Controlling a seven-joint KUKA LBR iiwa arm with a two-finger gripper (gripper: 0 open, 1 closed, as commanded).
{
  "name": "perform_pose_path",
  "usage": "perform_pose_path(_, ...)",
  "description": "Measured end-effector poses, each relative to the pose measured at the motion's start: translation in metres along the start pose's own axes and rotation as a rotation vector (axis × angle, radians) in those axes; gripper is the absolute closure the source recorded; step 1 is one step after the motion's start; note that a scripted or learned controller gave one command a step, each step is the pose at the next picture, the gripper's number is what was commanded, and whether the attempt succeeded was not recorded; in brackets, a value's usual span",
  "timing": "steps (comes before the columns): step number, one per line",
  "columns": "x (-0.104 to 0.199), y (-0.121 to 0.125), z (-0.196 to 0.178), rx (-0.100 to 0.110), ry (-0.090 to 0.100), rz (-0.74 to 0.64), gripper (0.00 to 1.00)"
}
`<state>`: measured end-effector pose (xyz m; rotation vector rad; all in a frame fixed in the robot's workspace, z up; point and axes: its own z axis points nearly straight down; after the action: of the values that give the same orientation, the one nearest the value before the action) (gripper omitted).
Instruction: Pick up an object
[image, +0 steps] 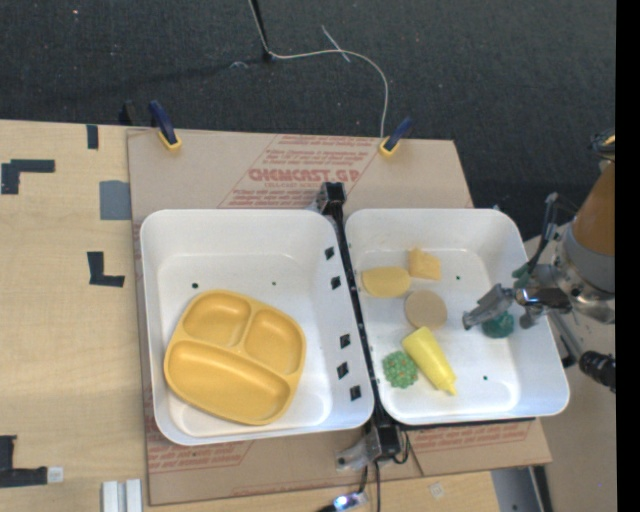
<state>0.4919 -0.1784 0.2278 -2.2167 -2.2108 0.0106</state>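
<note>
Teal toy (497, 324) sits right under my gripper (492, 310) in the right bin (540, 395), can't tell the grip state.

Tool (497, 313) over teal object (498, 324), right bin (540, 395).

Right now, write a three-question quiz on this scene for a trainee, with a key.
1. True or false: the yellow divided plate lies in the left bin.
2. Which item lies nearest the claw? A) green ball B) teal object C) tan disc
3. Fill in: the yellow cone lies in the ____ bin.

Key: 1 true; 2 B; 3 right.
</note>
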Motion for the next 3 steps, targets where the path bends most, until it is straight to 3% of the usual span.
perform_pose_path(1,0.0,0.003,-0.005,-0.011,-0.003,-0.004,0.0)
perform_pose_path(3,-0.017,0.009,0.096,-0.007,-0.002,-0.002,0.0)
